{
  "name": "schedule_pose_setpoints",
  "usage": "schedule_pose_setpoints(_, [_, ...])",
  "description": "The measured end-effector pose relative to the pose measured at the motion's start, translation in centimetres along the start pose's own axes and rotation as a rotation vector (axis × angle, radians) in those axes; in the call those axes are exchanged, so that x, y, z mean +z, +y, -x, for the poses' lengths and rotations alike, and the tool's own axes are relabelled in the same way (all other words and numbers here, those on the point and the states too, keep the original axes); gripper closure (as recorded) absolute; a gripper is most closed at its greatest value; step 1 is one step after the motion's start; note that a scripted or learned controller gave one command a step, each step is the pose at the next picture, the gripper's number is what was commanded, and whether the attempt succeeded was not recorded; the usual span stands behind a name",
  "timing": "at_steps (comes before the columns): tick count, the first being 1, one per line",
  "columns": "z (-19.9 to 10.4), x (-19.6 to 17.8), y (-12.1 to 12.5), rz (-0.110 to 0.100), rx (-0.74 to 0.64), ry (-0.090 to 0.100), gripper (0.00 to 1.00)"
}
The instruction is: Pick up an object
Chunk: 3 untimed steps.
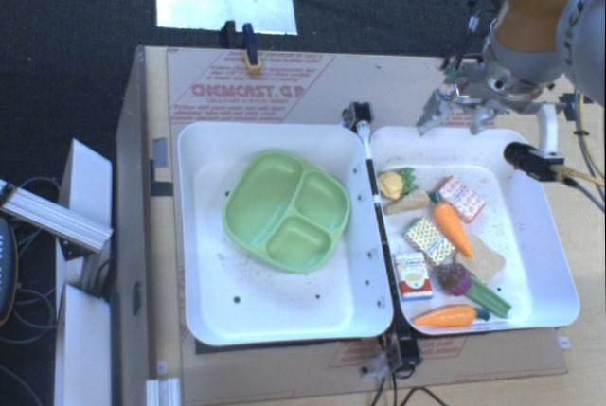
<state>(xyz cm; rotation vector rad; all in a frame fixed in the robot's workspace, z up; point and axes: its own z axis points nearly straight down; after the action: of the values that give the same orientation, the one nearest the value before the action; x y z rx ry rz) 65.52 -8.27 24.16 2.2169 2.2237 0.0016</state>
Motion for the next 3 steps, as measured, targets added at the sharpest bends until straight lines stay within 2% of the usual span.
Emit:
schedule_pose_setpoints(1, [2.0, 14.6, -0.6, 0.002, 0.002, -0.001, 0.0])
schedule_pose_setpoints(2, [1.3, 15.2, 1.6, 0.009, -0.002, -0.001, 0.0])
schedule_pose_setpoints(3, [0.6, 15.2, 1.6, 0.009, -0.001, -0.003, 0.0])
